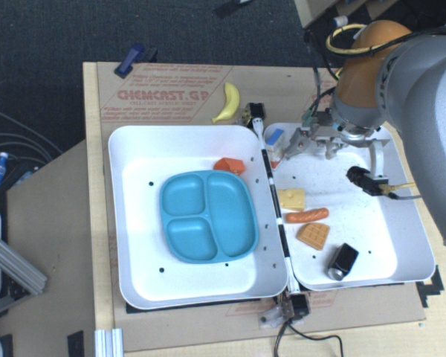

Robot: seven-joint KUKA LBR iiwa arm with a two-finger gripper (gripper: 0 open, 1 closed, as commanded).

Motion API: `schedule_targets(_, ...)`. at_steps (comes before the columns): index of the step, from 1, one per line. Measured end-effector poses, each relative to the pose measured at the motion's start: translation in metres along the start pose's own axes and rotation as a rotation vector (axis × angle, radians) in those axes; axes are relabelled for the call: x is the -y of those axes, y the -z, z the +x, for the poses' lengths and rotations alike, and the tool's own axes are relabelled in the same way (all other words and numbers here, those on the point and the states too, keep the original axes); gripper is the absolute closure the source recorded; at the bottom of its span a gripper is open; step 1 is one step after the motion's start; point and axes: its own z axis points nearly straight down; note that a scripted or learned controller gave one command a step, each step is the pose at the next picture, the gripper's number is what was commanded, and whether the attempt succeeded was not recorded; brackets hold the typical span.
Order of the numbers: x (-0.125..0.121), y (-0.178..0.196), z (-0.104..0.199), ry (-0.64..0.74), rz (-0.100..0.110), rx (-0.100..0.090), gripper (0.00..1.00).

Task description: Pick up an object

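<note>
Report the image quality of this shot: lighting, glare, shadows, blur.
Camera view: lighting is even and diffuse, with the white bins bright but not blown out; a soft sheen on the blue divided plate; short, faint shadows under the small black object; the arm at the right is large and slightly soft; the dark floor at the top is dim and grainy.

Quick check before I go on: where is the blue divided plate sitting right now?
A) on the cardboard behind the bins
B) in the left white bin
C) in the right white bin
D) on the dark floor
B: the blue divided plastic plate lies flat in the left white bin, with a small orange piece by its far edge.
</note>
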Motion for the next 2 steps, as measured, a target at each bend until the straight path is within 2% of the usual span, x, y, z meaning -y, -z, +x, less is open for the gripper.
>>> schedule_targets(1, 0.0009, -0.0089, 0.0003, -0.001, 0.004, 0.004, 0.00)
schedule_targets(2, -0.0003, 0.0003, 0.0042, -0.001, -0.001, -0.002, 1.00)
